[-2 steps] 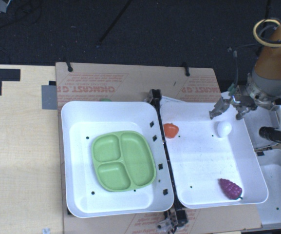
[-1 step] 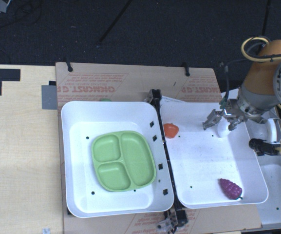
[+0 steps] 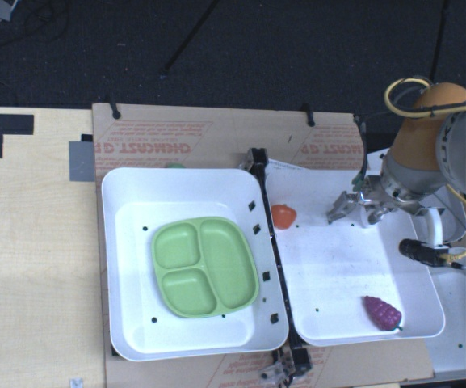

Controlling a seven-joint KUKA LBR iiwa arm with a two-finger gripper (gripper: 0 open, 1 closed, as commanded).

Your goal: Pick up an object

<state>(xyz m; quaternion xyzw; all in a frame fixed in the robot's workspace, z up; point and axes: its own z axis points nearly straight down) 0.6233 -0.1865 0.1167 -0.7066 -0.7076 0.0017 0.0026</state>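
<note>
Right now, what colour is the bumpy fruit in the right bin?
The bumpy fruit is purple, like grapes, seen in the camera view near the bin's front corner.

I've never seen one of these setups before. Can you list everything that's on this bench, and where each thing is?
Bins: two, white, shallow, side by side; left bin, right bin.
Divided plate: one, light green, three compartments, lying in the left bin.
Small round object: one, orange-red, at the right bin's left wall, near the back.
Bumpy object: one, purple, perhaps toy grapes, in the right bin's front right corner.
Cardboard sheet: one, brown, printed, under both bins.
Bench top: light wood, left of the bins.
Arm: one, grey and orange, reaching in from the right.
Tool: one, metal, over the back of the right bin, apart from both objects.
</note>
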